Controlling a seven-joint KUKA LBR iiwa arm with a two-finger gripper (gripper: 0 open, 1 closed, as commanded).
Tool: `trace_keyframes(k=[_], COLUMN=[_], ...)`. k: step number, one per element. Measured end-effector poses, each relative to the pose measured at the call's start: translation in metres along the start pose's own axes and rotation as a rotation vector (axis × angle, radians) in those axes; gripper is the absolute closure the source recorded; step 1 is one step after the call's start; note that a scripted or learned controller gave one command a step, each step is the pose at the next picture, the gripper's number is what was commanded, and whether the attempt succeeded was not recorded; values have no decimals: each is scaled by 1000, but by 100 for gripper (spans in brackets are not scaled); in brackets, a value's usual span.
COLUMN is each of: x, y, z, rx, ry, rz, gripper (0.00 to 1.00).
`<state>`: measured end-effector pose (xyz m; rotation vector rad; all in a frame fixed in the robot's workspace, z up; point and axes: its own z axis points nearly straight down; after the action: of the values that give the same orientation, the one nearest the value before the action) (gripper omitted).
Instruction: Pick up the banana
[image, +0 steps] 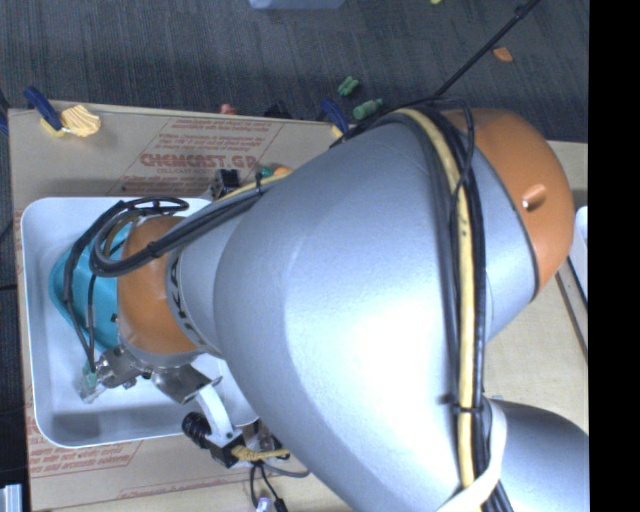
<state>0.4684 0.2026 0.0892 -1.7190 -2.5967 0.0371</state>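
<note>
My grey arm reaches in from the right and covers most of the bench. Its orange wrist band hangs over the left white bin. The gripper points down into that bin near its front left part, low over the floor. A teal object lies in the bin just behind the gripper, partly under the wrist and its black cables. The arm hides the rest of the bin's contents.
Brown cardboard lies under the bin. A yellow and blue clamp sits at its far left corner. Black cables loop beside the wrist. Small yellow and white fittings hang by the bin's front edge.
</note>
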Motion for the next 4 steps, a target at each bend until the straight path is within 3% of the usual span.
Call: trace_keyframes(k=[1, 2, 3, 4], x=[0, 3, -60, -36], y=[0, 3, -20, 6], z=[0, -11, -90, -8], rx=[0, -14, -31, -28], ry=[0, 1, -13, -19], rz=[0, -11, -207, -516], gripper=[0, 100, 100, 100])
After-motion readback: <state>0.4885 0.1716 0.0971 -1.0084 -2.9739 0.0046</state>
